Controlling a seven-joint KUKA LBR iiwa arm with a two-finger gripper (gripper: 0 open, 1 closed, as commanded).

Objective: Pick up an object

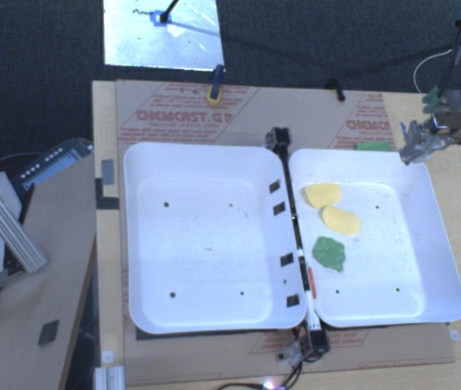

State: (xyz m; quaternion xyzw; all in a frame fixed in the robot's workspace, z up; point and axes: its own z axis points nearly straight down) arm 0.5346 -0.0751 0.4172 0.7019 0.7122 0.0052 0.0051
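Two pale yellow pieces lie in the right bin (433,218): one (323,194) near its upper left corner, the other (341,220) just below and right of it. A green piece (329,253) lies below them. My gripper (416,149) hangs at the far right, above the right bin's upper right corner, well away from the three pieces. Nothing shows between its fingers.
The left bin (136,242) sits beside the right one, with a black clip strip (289,218) along their shared edge. A shiny metal plate (163,23) lies at the back. A grey device (51,162) and a metal rail (2,222) stand at the left.
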